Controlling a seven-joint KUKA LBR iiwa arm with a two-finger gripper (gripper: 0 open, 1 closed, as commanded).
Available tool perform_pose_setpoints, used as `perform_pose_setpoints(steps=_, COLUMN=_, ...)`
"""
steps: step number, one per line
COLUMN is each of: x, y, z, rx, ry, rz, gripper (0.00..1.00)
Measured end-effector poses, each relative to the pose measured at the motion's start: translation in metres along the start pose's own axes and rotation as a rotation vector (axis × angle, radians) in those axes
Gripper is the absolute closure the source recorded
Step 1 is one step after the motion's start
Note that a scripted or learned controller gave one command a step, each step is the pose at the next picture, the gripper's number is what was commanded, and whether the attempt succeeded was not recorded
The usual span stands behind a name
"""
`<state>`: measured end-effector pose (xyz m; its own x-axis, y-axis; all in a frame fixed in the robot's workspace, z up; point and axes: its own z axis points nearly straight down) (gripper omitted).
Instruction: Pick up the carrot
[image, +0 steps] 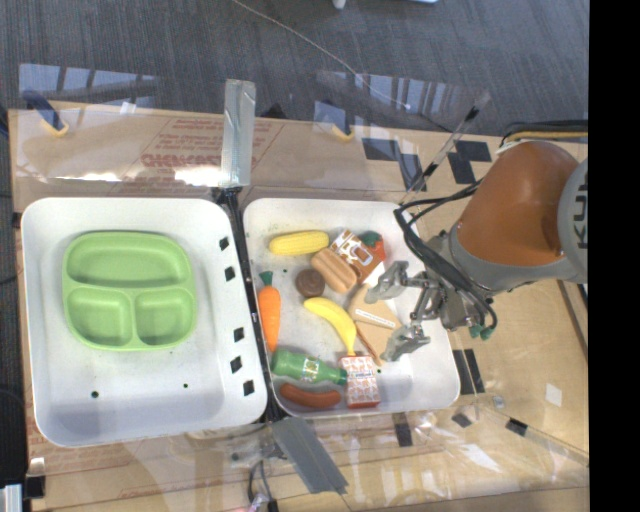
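Observation:
The carrot (269, 314), orange with a small green top, lies lengthwise along the left wall of the right bin (440, 372). My gripper (396, 311) hovers over the right part of that bin, well to the right of the carrot. Its two grey fingers are spread apart, one near a tan flat piece (376, 317) and the other lower down. Nothing sits between them.
Around the carrot lie a corn cob (298, 243), a hot dog bun (334, 270), a brown round piece (310, 283), a banana (333, 321), a green bottle (306, 368), a sausage (310, 397) and a small packet (360, 380). The left bin (60, 400) holds a green divided plate (127, 289).

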<state>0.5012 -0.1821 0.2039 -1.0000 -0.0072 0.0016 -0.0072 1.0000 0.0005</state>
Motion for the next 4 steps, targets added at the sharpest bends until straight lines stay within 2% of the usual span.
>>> perform_pose_setpoints(steps=1, x=0.0, y=0.035, z=0.071, rx=-0.003, ry=0.003, rz=-0.311, gripper=0.0)
perform_pose_setpoints(steps=2, x=-0.025, y=0.012, z=0.105, rx=0.001, ry=-0.006, rz=-0.154, gripper=0.0)
perform_pose_setpoints(steps=3, x=-0.087, y=0.086, z=0.107, rx=0.006, ry=-0.008, rz=-0.182, gripper=0.0)
perform_pose_setpoints(steps=4, x=-0.09, y=0.086, z=0.095, rx=0.011, ry=-0.017, rz=-0.188, gripper=1.0)
